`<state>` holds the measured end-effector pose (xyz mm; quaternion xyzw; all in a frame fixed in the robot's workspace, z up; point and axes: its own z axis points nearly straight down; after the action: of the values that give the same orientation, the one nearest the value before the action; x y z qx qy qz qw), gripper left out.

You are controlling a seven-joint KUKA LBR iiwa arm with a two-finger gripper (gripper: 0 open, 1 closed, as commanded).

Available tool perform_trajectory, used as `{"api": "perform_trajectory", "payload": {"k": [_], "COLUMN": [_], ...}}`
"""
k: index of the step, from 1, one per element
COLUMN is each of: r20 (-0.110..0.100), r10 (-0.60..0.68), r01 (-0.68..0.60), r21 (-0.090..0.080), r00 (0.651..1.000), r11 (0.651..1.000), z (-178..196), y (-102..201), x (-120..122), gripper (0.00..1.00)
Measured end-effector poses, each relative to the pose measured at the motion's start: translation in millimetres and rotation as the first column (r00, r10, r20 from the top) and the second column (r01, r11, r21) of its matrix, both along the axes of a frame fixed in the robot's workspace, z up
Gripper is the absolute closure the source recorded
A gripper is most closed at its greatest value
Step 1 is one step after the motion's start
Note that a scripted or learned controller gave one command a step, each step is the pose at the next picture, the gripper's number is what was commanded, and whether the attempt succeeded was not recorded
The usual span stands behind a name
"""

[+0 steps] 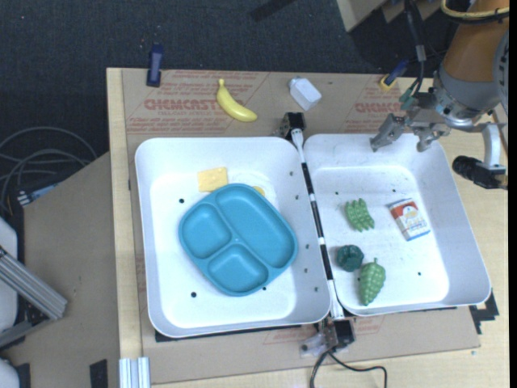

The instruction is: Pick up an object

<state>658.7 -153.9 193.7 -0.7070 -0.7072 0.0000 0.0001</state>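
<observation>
gripper [406, 132] open above right bin's far rim; small carton [409, 218] lies below it.

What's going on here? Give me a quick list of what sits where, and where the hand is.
left bin: blue divided plate, yellow block behind it
right bin: two green items, dark green lump, small red-and-white box
bench: banana, white block
hand: over right bin's far edge, open, holding nothing
</observation>
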Motion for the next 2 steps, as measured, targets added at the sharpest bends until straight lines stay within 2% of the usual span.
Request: {"api": "perform_trajectory", "payload": {"k": [1, 2], "r20": [-0.003, -0.003], "r10": [0.000, -0.001], "r01": [0.000, 0.001], "r21": [0.001, 0.001], "r00": [1.000, 1.000], "r11": [1.000, 1.000], "z": [-64, -110], "y": [51, 46], "x": [-81, -78], "gripper": [0.00, 0.00]}}
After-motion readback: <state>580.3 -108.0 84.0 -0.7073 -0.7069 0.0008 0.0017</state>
